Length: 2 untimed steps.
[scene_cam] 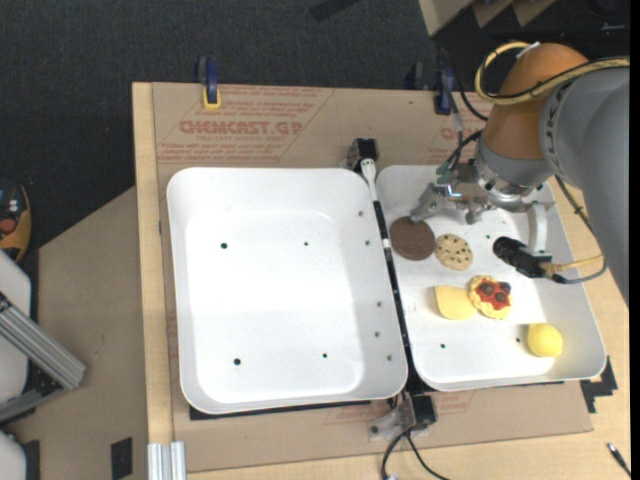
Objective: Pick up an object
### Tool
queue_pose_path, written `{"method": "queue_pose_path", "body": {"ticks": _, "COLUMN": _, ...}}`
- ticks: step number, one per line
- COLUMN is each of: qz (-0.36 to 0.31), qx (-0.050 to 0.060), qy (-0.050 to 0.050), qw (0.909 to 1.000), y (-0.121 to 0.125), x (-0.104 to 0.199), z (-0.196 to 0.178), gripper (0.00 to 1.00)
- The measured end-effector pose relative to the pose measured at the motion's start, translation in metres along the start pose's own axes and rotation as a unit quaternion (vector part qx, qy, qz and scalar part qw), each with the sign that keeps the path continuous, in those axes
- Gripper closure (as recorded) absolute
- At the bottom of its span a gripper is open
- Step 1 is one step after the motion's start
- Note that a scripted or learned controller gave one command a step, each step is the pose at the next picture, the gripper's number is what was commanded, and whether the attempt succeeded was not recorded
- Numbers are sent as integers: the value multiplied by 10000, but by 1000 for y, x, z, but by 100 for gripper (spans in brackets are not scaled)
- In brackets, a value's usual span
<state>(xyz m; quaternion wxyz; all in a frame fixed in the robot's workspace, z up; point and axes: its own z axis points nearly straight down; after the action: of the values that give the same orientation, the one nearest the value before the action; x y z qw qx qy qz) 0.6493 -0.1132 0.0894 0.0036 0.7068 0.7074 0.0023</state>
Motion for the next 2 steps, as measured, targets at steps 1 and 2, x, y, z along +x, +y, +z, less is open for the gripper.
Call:
{"method": "queue_pose_path", "body": {"ticks": 1, "qz": 15, "qx": -6, "qy": 8, "qw": 10000, "y": -28, "x": -7, "z": 0, "gripper": 0}}
{"method": "queue_pose_path", "body": {"ticks": 2, "qz": 29, "qx": 4, "qy": 7, "qw": 10000, "y": -100, "x": -25, "z": -1, "gripper": 0}}
